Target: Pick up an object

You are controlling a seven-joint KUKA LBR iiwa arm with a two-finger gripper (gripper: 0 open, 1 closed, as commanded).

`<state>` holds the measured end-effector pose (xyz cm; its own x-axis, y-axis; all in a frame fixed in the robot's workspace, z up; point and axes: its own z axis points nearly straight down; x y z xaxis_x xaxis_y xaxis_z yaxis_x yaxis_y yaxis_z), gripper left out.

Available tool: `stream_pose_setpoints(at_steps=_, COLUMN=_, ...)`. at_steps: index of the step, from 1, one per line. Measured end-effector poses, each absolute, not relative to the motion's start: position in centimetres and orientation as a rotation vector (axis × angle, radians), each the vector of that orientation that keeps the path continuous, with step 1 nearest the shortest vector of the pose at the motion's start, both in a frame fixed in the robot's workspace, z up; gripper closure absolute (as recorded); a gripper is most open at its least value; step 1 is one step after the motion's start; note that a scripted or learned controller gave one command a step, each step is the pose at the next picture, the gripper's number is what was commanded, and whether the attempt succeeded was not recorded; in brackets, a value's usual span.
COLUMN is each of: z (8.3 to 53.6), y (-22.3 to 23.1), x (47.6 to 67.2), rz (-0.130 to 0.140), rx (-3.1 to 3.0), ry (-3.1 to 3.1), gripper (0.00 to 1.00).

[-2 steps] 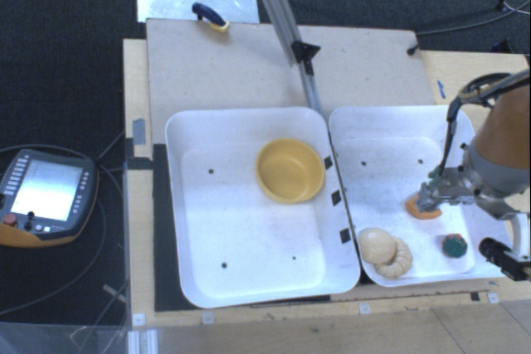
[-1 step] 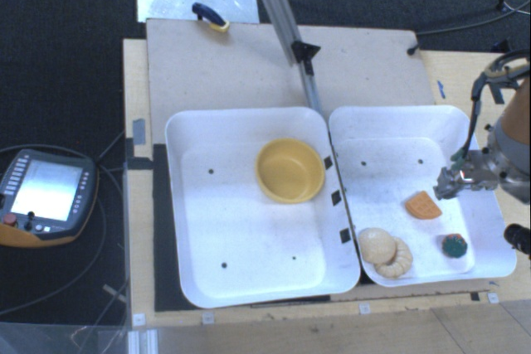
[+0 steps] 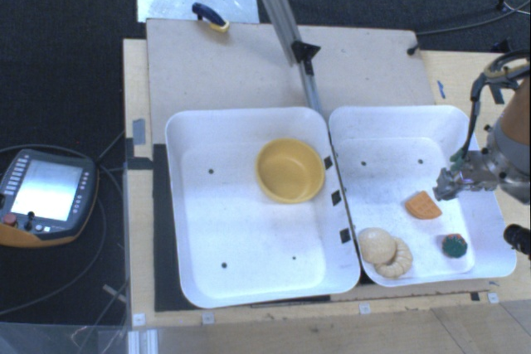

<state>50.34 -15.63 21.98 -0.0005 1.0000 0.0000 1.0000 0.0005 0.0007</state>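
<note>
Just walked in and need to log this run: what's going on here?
A grey robot arm reaches in from the right, its tool low over the right bin, just beside the orange wedge. Nothing shows as grasped. A green ball and beige pieces lie nearby; a yellow bowl sits in the left bin.

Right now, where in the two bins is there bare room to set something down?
The left bin is mostly bare around the yellow bowl, widest below and to its left. In the right bin the upper left is bare. Its lower right is crowded: gripper, orange piece, green ball, tan shells.
</note>
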Motion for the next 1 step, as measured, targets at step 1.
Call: stream_pose_setpoints(at_steps=1, z=22.78, y=-10.94, x=50.79, rz=0.002, rx=2.216, ry=2.226, gripper=1.00)
